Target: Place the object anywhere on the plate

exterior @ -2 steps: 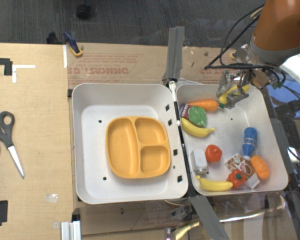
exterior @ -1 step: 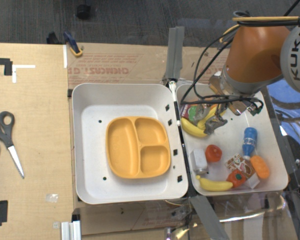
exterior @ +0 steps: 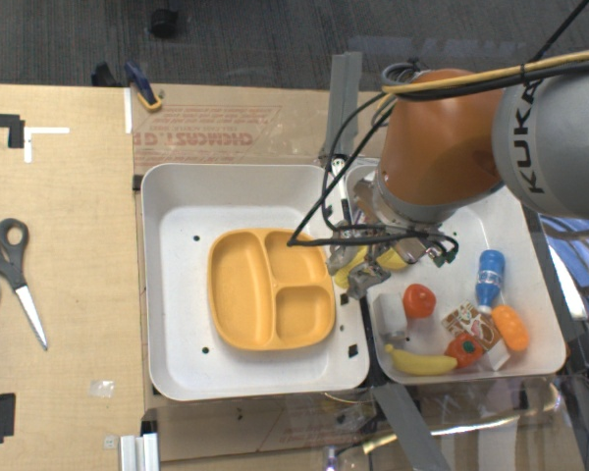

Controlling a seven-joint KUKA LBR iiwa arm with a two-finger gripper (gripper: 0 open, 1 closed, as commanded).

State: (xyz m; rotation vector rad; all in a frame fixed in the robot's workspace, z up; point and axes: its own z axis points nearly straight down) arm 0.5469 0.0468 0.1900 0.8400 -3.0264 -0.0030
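A yellow plate [exterior: 271,289] with three compartments lies in the left white bin [exterior: 177,263]. My gripper [exterior: 371,265] hangs under the orange wrist band, at the left edge of the right bin [exterior: 530,263], just right of the plate's rim. A small yellow object [exterior: 346,269] shows right beneath the gripper, over the wall between the two bins. The wrist and cables hide most of it, so I cannot make out whether it is held.
The right bin holds a red fruit [exterior: 418,300], a blue bottle [exterior: 489,276], an orange piece [exterior: 511,328], a banana [exterior: 422,363], a small red item [exterior: 463,348] and a snack pack [exterior: 471,322]. Scissors [exterior: 15,273] lie on the bench at left.
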